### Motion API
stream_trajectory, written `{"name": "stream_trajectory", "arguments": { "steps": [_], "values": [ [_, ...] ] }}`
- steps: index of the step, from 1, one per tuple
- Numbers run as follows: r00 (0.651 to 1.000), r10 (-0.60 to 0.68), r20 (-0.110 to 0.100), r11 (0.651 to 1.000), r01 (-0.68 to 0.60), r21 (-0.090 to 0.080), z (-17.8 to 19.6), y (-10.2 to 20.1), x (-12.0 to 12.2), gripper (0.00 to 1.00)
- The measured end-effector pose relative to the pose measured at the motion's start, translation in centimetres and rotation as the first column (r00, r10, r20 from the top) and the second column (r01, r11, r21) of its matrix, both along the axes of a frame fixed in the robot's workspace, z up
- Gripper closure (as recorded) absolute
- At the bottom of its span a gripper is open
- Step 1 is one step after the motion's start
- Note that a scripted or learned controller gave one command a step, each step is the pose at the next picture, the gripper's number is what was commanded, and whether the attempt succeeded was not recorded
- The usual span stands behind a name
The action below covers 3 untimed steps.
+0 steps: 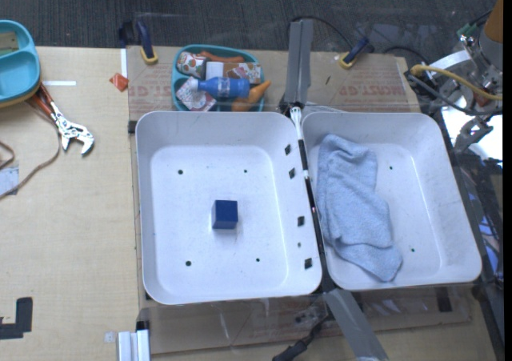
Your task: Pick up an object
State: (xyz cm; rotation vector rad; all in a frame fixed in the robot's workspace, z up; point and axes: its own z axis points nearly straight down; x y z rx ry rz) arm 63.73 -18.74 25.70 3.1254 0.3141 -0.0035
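Starting at the side farthest from the gripper (472,129), we are seeing a teal tray (18,70) that is lying at the left edge of the wooden bench (64,255). A metal wrench (74,137) is lying just beside it, a little closer to the gripper but still well apart from it.

Moving toward the gripper, we are finding a small teal basket (184,59) behind the bins. It is holding mixed small things, among them a blue bottle (224,89) that is lying on its side.

Next, the left bin (160,191) is standing on the far side of the right bin as seen from the gripper. The blue cube (226,214) is resting on its floor, near the middle, apart from every wall. It is alone there and well apart from the gripper, with the whole right bin between them.

The right bin (432,215) is the one near the gripper. A light blue towel (356,199) is lying crumpled in the half of it that is away from the gripper, close to the wall shared with the left bin.

Finally, the gripper is hanging at the outer rim of the right bin, near its back corner, under the arm (480,79) and among cables. We cannot tell whether it is spread or pressed together, and we are not seeing anything in it.
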Motion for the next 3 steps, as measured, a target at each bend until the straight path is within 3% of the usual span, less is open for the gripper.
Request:
{"name": "stream_trajectory", "arguments": {
  "steps": [1,2,3],
  "values": [
    [1.0,0.001,0.0,1.0,-0.001,0.0,0.0,0.0,0.0,0.0],
    [1.0,0.008,0.0,1.0,-0.008,0.001,-2.4,12.5,0.9,0.0],
    [1.0,-0.001,-0.001,1.0,0.001,0.001,-4.7,15.2,-0.6,0.0]
  ]
}}
